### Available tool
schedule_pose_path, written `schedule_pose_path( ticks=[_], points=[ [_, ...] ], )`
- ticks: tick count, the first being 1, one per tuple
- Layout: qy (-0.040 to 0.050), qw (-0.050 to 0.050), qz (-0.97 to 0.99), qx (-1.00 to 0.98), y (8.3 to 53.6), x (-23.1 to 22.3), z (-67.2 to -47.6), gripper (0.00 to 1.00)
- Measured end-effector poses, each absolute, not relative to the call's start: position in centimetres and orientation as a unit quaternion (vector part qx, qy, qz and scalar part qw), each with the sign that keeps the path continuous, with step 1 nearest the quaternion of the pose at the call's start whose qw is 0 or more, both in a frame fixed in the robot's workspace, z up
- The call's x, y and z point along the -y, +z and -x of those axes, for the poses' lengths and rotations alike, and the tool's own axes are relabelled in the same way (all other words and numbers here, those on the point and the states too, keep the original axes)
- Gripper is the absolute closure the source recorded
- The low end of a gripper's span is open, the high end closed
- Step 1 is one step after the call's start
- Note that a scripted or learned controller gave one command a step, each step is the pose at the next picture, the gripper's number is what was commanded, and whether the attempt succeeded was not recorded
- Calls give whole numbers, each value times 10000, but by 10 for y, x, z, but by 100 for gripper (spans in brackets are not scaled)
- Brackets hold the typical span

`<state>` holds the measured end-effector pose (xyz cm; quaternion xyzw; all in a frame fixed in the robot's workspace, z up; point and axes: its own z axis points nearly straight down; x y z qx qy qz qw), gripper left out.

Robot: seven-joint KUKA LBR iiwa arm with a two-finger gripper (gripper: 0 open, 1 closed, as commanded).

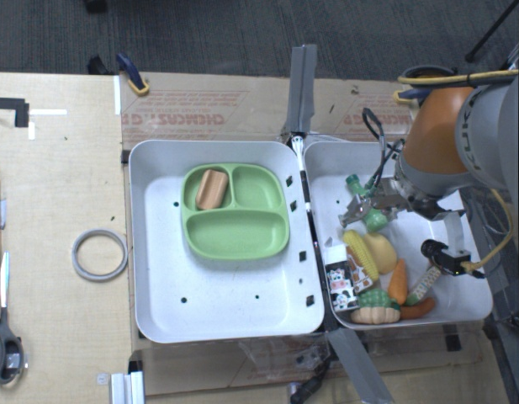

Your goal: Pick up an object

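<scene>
My gripper [362, 209] hangs low in the right bin [326, 175], just above its toy pile. A small green round toy [375, 220] lies right against the gripper's lower side; I cannot tell whether it is held. Another green piece [353, 182] shows just above the gripper. In front of it lie a corn cob [360, 252], a yellow fruit [381, 247], a carrot [398, 281], a printed card box [339, 281], a green leafy toy [373, 298], a tan toy [375, 315] and a red sausage-like toy [419, 308].
The left bin [158, 301] holds a green divided plate [236, 211] with a brown bun [211, 188] in its top-left section. On the bench at left lie a grey ring [99, 253] and scissors [2, 343]. A metal divider [301, 91] stands between the bins.
</scene>
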<state>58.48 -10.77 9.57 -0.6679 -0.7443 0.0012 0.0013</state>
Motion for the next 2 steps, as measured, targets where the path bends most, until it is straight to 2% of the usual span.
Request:
schedule_pose_path(
  ticks=[1, 2],
  points=[
    [9, 4, 6690, 7432, 105, 109, -585, 100],
    [11, 1, 7351, 6779, 192, 45, -643, 100]
  ],
)
